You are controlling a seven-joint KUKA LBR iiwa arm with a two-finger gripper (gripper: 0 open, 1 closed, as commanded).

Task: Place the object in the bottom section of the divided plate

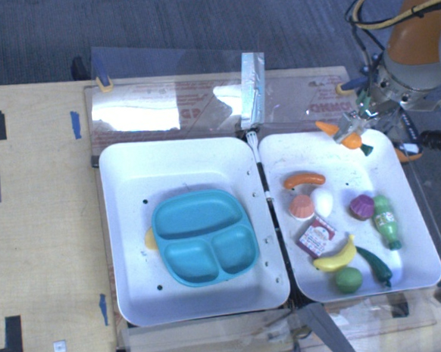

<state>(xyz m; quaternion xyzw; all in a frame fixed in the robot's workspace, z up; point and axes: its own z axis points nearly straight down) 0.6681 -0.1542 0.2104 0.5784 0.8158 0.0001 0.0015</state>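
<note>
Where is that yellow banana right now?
The banana lies in the right bin, toward its near edge, between the red packet above it and the green lime below.

grey arm (417, 72), orange band (cabled)

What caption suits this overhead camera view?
Robot hand with a toy carrot above the right bin; blue divided plate waits left.

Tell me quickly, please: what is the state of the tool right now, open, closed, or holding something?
Tool: it appears shut on a small orange carrot-like toy, raised at the far right corner of the right bin.
</note>
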